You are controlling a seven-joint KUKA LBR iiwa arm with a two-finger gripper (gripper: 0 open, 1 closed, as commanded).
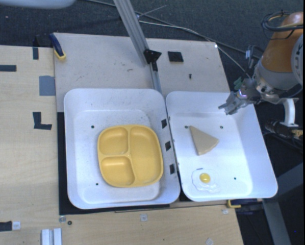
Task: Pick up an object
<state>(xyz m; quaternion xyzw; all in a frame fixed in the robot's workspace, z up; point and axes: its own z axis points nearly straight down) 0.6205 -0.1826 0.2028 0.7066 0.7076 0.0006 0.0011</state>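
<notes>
A tan wedge-shaped piece (202, 140) lies in the middle of the right bin (244, 137). A toy fried egg (204, 179) with a yellow yolk lies nearer the bin's front edge. My gripper (231, 106) hovers at the right bin's far right corner, up and to the right of the wedge and apart from it. Nothing shows between its fingers. The orange-banded wrist (282, 55) reaches in from the right.
A yellow three-compartment plate (130, 155) sits in the left bin (81, 111). A grey metal post (137, 29) slants down to the bins' shared far edge. Black cables (280, 129) hang at the right, off the bench.
</notes>
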